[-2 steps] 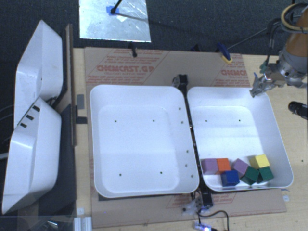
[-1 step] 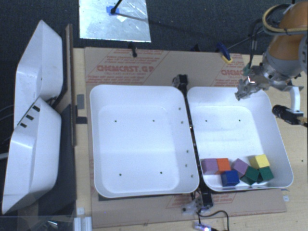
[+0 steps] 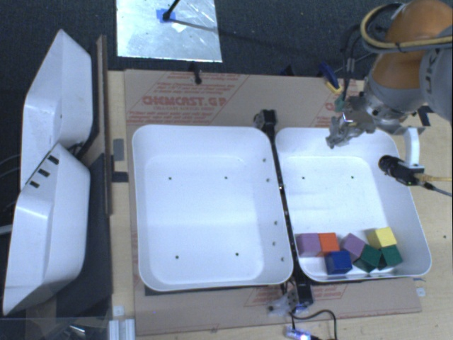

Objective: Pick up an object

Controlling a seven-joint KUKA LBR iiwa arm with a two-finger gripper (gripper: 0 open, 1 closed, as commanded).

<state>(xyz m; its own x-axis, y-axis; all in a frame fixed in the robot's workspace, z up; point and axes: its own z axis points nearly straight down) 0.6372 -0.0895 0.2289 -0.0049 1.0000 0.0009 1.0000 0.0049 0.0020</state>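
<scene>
The grey two-finger gripper [image 3: 338, 137] hangs over the far rim of the right-hand shallow white bin [image 3: 354, 183], nothing visibly between its fingers; whether they are apart or together cannot be told. Red lettering on the cardboard sheet [image 3: 185, 99] under the bins reads roughly "CHEMCAST". Small coloured blocks cluster at that bin's near edge: purple [image 3: 308, 244], orange [image 3: 328, 242], blue [image 3: 338, 262], lilac [image 3: 352, 245], green [image 3: 368, 258] and yellow [image 3: 384, 236].

Both bins, the left bin [image 3: 205, 204] and the right bin [image 3: 350, 190], look like smooth, slightly glossy white plastic. They rest on a matt brown cardboard sheet [image 3: 184, 98] printed in red. Beyond its far edge lies a shiny, reflective metal plate [image 3: 170, 20]. The coloured blocks [image 3: 350, 250] look matt.
</scene>
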